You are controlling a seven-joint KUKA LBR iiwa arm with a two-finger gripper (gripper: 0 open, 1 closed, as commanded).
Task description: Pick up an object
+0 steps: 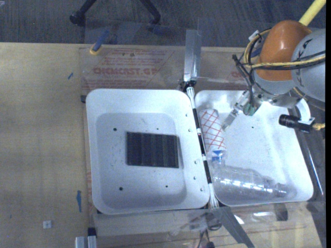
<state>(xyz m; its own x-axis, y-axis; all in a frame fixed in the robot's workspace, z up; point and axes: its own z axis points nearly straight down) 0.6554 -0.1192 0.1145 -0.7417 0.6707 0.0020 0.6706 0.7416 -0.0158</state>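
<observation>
Camera view: grey arm with orange band reaches in over the right shallow white bin [305,182]. Claw [229,120] hangs low at the bin's upper left, tips near the red-and-white checked cylinder [212,129] lying against the bin's left wall. Whether the claw is released or clenched, cannot tell; nothing seen between its tips. Clear plastic bottle [248,182] lies on its side along the near wall, untouched. Left white bin [98,154] holds a dark ribbed rectangular pad [152,150]. Judgement: approach stage only; grasp and lift are both left.
</observation>
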